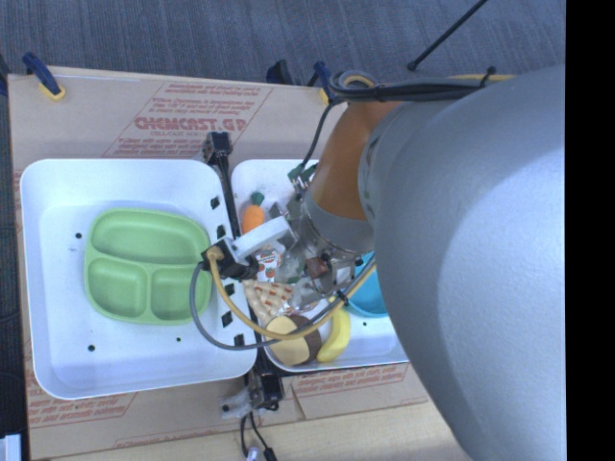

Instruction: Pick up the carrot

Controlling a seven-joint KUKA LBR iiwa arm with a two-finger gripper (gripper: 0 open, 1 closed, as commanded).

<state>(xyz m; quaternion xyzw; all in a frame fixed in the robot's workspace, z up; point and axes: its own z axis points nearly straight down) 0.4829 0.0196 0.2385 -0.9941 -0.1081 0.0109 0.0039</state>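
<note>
The carrot [253, 217] is a small orange piece with a green top, lying in the right bin [252, 174] near its left wall. My gripper [288, 257] hangs low in that bin just right of and below the carrot, under the grey arm and orange band. Its fingers are lost among cables and toys. Nothing orange shows held in it.
A green divided plate [144, 262] lies in the left bin [48, 257]. The right bin also holds a pizza slice [271, 299], a banana [334, 338], a round yellow-brown toy [288, 339] and a blue bowl [370, 296]. A yellow-grey cable [207, 315] loops over the divider.
</note>
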